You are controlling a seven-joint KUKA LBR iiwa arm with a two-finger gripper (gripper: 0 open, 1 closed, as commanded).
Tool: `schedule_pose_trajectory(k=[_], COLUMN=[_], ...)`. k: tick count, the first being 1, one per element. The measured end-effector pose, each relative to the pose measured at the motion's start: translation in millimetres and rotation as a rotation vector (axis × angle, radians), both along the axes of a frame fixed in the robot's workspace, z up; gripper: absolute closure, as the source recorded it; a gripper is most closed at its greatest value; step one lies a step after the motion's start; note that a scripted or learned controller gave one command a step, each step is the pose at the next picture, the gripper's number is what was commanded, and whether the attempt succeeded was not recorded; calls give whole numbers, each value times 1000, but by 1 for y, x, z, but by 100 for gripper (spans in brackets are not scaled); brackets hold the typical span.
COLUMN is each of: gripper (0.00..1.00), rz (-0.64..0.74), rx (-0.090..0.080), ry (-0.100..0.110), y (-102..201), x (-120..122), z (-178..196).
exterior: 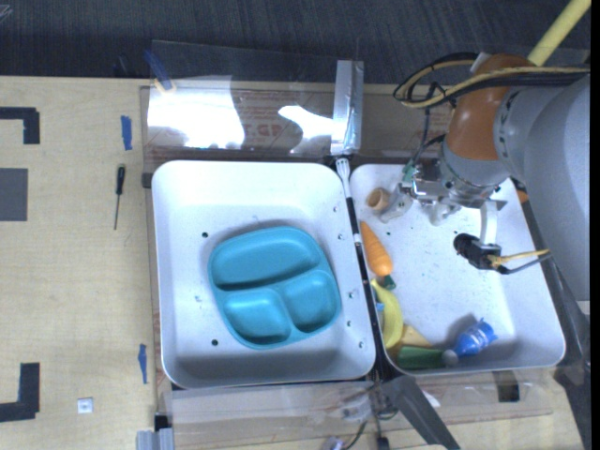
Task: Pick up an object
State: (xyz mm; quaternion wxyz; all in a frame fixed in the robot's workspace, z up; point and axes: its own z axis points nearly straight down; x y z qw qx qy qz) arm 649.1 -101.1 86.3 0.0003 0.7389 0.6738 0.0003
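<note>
- You are seeing the gripper (427, 200) hanging over the far part of the right bin (441, 289), close to its far edge. From this slant you cannot tell whether it is spread or pressed together.
- The nearest thing to pick is a small tan piece (378, 198). It is lying in the far corner of the right bin, beside the wall shared with the left bin (187, 204). It is sitting just beside the gripper, on the side toward that shared wall, and apart from it.
- An orange carrot (377, 249) is lying along that same shared wall, just nearer to you than the tan piece, with its length running along the wall.
- A yellow banana (390, 315) is curving on from the carrot's near end toward the near corner, hugging the wall.
- A green item (419, 355) is resting against the near edge, touching the banana's end. A blue bottle (472, 337) is lying tilted just beside it, near the middle of that edge.
- These things are crowding the shared wall and the near edge, so a grasp there is being hemmed in by the bin sides.
- The middle of the right bin's floor is lying bare and giving you open room.
- The grey arm (553, 157) is covering the bin's far outer corner.
- In the left bin, a blue divided plate (272, 284) is sitting near the middle, well apart from the gripper.
</note>
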Motion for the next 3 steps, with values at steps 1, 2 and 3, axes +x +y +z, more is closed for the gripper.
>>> schedule_pose_trajectory(k=[1,2,3], gripper=[0,100,100], rz=[178,179,321], rx=[0,-3,-2], ry=[-1,-9,-9], y=[-2,-2,43], x=[-15,-12,-4], z=[1,14,103])
